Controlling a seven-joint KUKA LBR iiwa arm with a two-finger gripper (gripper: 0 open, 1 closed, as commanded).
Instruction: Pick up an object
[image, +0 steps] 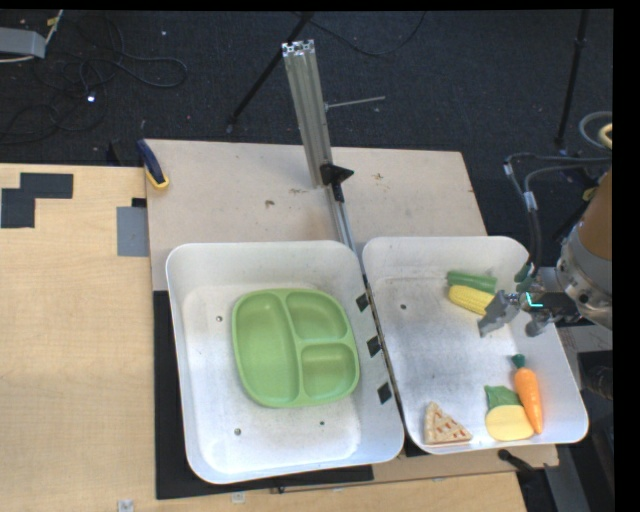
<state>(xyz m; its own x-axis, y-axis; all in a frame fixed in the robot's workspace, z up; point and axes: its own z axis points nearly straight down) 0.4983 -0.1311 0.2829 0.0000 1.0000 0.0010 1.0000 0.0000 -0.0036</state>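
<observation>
Fingers (494, 318): two grey prongs, spread apart w/ a clear gap, nothing between them. Gripper (512, 315) open & empty, hanging over the right bin (420, 270), just right of the corn cob (472, 296). Left prong tip looks close to the corn's right end; can't tell if touching. Height above bin floor not readable from this slanted view.

Outward: wrist w/ small teal light, grey arm (590, 270) comes in over the right rim of the bin.

Candidate objs, all placed rel. to the corn:
- carrot (529, 397) – below & right, near bin's right wall, green stub up.
- yellow-green piece (508, 417) – below, touching/just beside carrot's left side; type unclear.
- waffle wedge (444, 425) – below, slightly left, near bin's front rim.

Left bin (200, 300): well left of corn, holds green divided plate (296, 347), compartments bare.

Status (judgement): pick not yet done. No obj grasped, none lifted; all lie on bin floor. Gripper positioned nearest the corn → likely target, but not certain. Left to do: align over obj, descend, close, lift. Risk: corn is rounded, could roll out of prongs.
</observation>
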